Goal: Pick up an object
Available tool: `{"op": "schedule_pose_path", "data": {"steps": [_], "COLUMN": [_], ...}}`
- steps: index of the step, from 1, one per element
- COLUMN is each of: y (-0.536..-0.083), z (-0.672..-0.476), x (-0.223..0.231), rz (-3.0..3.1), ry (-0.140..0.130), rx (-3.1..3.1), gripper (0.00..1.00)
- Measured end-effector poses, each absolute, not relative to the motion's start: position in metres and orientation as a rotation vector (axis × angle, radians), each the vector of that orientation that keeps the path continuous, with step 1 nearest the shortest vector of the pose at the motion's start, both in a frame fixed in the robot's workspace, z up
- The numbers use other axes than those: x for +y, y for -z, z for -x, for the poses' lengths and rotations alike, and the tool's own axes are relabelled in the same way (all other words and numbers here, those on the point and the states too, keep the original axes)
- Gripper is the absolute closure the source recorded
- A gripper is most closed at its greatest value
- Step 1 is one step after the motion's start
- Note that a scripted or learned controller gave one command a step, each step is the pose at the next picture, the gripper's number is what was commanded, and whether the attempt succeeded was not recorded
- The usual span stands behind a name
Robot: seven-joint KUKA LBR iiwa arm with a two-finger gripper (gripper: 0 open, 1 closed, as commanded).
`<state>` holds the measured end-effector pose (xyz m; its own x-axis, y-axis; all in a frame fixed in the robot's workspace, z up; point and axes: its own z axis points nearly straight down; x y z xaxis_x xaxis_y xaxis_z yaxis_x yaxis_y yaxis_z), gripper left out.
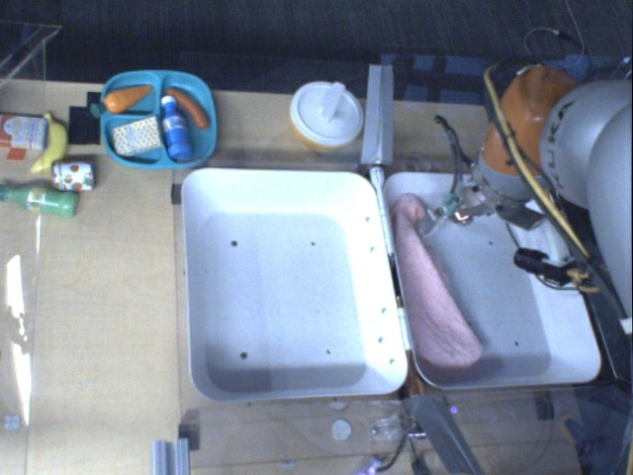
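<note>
My pincer (444, 212) sat low in the right shallow white bin (554, 364), jaw state unclear, the long pink rolled cloth (430, 290) lying just left and below it.

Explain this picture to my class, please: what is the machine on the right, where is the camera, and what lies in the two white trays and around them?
The camera looks down at a slant on a bench. The grey machine with an orange band is a robot arm reaching in from the right. Its claw sits low over the right bin, at the top end of a long pink cloth lying along that bin's left side. Whether the claw grips the cloth cannot be told. The left bin is beside it. Behind stand a blue tray of toy food and a white lidded cup; a few small toys lie at far left.
</note>
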<state>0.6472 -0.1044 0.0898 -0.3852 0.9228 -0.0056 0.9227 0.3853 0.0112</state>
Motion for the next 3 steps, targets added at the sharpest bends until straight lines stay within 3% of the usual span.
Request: {"op": "schedule_pose_path", "data": {"steps": [1,2,3], "y": [-0.15,-0.092,-0.091], "z": [-0.559,-0.546,-0.576], "x": [-0.097,-0.103,-0.091], "rz": [-1.753,-1.567,-1.933], "ry": [-0.004,-0.013,-0.014], "rx": [2.603,2.707,2.46], "gripper": [0.0,0.0,0.0]}}
